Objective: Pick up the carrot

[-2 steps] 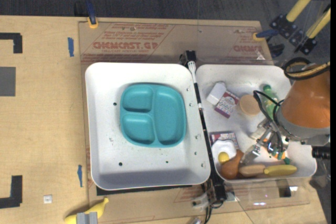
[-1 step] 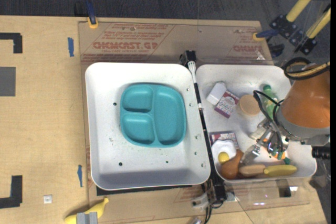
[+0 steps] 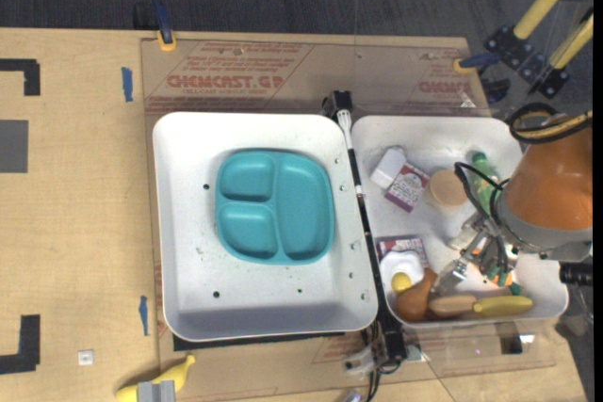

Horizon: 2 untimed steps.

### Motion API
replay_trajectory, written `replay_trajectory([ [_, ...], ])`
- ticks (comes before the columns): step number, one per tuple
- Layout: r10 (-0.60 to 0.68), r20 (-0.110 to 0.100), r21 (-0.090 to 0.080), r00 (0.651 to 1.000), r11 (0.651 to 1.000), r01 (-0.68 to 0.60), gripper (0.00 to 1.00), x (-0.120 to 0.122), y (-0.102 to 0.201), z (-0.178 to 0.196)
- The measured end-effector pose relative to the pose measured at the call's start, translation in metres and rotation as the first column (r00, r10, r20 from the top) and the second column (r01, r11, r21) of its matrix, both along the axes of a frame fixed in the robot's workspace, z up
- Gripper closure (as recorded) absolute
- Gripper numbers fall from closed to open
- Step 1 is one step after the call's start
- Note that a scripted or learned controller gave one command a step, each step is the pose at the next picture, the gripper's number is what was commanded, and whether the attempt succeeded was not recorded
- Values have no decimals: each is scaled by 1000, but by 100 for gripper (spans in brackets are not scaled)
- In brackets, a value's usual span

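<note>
The carrot (image 3: 497,271) lies in the right bin (image 3: 429,135), showing as a small orange strip with green bits, mostly hidden under the wrist. My gripper (image 3: 474,251) hangs low over the right bin's middle-right, directly at the carrot's left end. The orange band of the arm (image 3: 554,188) covers the bin's right side. A green leafy piece (image 3: 482,174) pokes out just above the wrist; I cannot tell whether it belongs to the carrot.
Around the gripper lie a purple-and-white packet (image 3: 403,182), a tan round piece (image 3: 448,191), a yellow banana (image 3: 501,305), a brown lump (image 3: 413,300) and a tan roll (image 3: 452,304). The left bin (image 3: 179,202) holds a teal divided plate (image 3: 275,206).
</note>
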State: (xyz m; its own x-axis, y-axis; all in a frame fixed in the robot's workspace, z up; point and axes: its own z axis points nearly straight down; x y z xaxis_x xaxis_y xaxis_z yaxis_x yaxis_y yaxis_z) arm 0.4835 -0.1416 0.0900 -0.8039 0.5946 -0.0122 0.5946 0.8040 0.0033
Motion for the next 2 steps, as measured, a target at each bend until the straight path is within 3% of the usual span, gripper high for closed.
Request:
replay_trajectory([
  [2,0,0,0,1000,1000,0,0,0,0,0],
])
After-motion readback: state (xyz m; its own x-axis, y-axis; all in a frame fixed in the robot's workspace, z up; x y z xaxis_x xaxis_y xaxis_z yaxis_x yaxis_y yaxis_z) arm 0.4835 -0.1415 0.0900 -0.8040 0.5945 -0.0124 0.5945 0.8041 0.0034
